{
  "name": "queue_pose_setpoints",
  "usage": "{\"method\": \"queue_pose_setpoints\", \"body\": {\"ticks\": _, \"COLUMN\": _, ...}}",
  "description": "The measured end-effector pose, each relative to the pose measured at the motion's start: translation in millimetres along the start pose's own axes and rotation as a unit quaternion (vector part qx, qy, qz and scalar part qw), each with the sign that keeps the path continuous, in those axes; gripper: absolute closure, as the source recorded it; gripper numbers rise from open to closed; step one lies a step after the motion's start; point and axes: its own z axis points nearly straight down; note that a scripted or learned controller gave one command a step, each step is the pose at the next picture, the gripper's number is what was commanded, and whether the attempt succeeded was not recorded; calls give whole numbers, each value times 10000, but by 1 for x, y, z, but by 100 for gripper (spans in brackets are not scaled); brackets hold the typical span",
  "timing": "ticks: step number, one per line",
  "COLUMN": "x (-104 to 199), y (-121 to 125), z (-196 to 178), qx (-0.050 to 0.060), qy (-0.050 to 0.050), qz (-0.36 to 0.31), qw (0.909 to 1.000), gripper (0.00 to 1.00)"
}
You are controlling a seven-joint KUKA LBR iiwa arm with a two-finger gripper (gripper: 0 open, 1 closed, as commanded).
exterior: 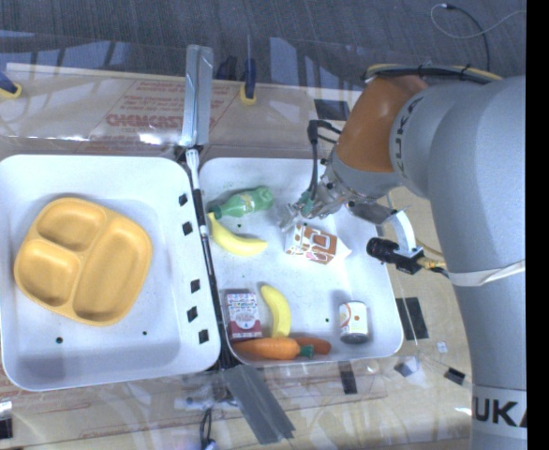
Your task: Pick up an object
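Note:
The right bin point(378, 279) holds several items: a green bottle point(244, 202), two yellow bananas point(236, 240) point(275, 309), a small brown-and-white carton point(312, 244), a red-and-white box point(243, 314), a carrot point(267, 349) and a small can point(353, 321). My gripper point(304, 212) hangs low in this bin, just above the carton's upper left corner and right of the green bottle. The wrist hides most of the fingers.
The left bin point(12, 345) carries a yellow divided plate point(81, 259). A metal divider point(198, 101) runs between the two bins. The grey arm point(471, 176) covers the right side of the bench. Cables lie beside the right bin.

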Motion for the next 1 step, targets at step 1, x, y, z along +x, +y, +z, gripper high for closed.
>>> {"method": "queue_pose_setpoints", "body": {"ticks": 1, "x": 57, "y": -28, "z": 10, "qx": -12, "qy": -9, "qz": -672, "qw": 9977, "gripper": 100}}
